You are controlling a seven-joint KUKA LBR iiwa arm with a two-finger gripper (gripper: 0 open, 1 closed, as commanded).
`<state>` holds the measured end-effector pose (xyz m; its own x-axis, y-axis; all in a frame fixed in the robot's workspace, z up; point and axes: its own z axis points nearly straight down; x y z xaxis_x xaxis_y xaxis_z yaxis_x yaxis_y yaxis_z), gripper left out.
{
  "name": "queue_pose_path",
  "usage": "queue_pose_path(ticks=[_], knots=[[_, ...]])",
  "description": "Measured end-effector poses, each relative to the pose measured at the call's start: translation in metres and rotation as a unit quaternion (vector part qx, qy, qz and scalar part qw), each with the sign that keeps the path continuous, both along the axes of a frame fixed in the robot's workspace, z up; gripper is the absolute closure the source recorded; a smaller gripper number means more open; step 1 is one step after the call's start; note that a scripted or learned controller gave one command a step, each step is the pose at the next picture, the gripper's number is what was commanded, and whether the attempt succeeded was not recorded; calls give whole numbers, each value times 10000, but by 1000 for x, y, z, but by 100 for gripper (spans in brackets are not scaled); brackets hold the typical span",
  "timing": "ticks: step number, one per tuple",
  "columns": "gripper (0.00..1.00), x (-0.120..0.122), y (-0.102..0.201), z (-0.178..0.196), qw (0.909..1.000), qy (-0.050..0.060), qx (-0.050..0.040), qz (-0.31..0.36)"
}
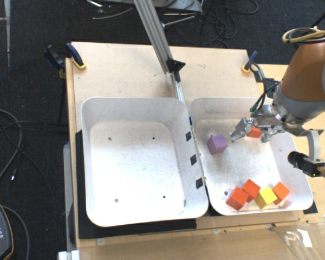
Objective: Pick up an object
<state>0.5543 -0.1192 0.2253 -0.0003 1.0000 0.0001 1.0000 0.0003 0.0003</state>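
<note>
My gripper hangs over the back of the right bin, under the grey and orange wrist. A small orange block sits between its two grey fingers, which are closed against it. A purple cube lies on the bin floor just left of the gripper. At the bin's front lie two orange blocks, a yellow block and another orange block, close together.
The left bin stands beside the right one, the two meeting at a raised divider edge. A slanted metal bar reaches in from the back to that divider. Clamps sit at the bench's back corners.
</note>
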Motion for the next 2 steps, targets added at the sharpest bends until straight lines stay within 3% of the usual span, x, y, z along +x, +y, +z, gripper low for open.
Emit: queue_pose_path(ticks=[1,2], knots=[[0,41,15,-126,10000,5,6,12],[100,41,14,-114,10000,-4,-1,1]])
